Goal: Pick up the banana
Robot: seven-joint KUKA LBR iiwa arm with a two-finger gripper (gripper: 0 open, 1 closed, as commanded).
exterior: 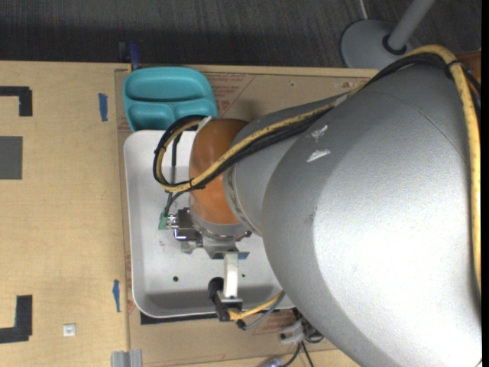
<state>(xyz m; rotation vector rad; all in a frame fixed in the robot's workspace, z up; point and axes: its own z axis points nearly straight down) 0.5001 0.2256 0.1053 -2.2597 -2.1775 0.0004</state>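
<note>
My grey arm reaches in from the right and covers most of the view. Its orange band [214,176] and the metal wrist hardware [186,228] hang over the left white bin [144,205], pointing down into it. My gripper sits under the wrist, near the bin's middle, and the arm's bulk hides it. A white bracket with a black end piece [228,277] sticks out toward the bin's near rim. Yellow and black cables [164,159] loop over the bin's far left part. The arm hides much of the bin floor.
A teal plastic tray [168,98] lies just beyond the bin's far rim. The brown bench top [61,205] stretches to the left, with black marks and blue tape bits. A grey stand base [374,40] sits at the far right.
</note>
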